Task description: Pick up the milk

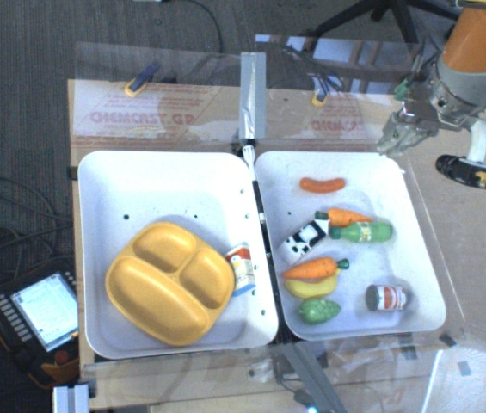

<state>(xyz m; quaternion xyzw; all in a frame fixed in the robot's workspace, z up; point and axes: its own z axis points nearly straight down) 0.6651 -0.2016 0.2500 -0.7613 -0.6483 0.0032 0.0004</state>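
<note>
The milk [304,238], a small carton with black-and-white cow patches, is found lying on its side in the right bin [415,231], near the bin's left wall and roughly mid-depth. The gripper [395,138] is held above the far right corner of that bin, well apart from the milk, and nothing is seen between its parts; whether it is spread wide or drawn narrow cannot be told from this view. No contact with the milk has been made, so the whole approach is judged to be still outstanding. Several hazards are to be expected. The milk is crowded: a carrot [346,217] and a green bottle [365,231] lie just beside its far right end, and a second carrot [313,269] over a yellow fruit [311,286] lies just below it. A descent offset toward the right is likely to catch the bottle or a carrot instead, or to pinch two things together. Because the carton lies tilted diagonally, a grasp not aligned across its narrow side may be expected to slip or to push it against the bin wall. A second carton [241,268], lodged beside the yellow tray [171,282] in the left bin [113,188], could be mistaken for the target.
</note>
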